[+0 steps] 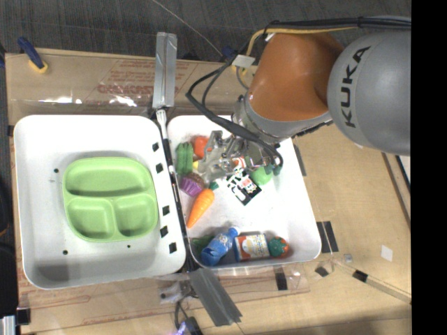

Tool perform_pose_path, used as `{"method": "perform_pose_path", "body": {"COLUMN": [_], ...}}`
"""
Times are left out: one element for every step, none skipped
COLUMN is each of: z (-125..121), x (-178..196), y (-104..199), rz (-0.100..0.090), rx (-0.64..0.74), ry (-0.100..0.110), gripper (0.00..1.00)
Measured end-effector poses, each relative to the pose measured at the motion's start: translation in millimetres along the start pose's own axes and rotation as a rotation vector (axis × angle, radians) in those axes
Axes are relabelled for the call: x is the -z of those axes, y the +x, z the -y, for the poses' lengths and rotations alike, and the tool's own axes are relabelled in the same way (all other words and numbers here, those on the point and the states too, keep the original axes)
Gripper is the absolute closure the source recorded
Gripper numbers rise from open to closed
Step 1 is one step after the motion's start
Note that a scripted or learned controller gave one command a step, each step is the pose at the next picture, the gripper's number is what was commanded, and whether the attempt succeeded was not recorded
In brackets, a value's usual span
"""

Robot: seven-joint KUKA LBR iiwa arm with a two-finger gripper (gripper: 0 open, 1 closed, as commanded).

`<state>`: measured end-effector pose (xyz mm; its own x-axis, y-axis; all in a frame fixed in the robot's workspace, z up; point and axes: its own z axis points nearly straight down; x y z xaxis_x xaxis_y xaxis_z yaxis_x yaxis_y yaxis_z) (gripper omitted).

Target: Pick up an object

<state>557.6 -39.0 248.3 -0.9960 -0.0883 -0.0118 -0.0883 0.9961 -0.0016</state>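
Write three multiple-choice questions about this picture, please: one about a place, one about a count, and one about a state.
1. Where is the green tray?
A. in the left bin
B. in the right bin
C. on the floor

2. How many compartments has the green tray?
A. one
B. three
C. six

3. How does the orange carrot lie?
A. hanging in the air
B. on the tray
C. on the floor of the right bin

Answers: 1 A, the tray sits in the middle of the left bin. 2 B, one long compartment at the top and two smaller ones below. 3 C, it rests there on the white bottom, near the wall between the bins.
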Motion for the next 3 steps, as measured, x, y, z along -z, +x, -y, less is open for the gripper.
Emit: {"method": "perform_pose_path", "body": {"z": [-0.4,69.1,28.2], "x": [7.3,64.8,36.5], "y": [0.0,-20.3,17.7], "rz": [-0.005,-0.007,-0.013], "rx": [0.004,0.167,-0.024], "ry": [0.000,0.001,-0.001], "gripper": [1.00,1.00,1.00]}}
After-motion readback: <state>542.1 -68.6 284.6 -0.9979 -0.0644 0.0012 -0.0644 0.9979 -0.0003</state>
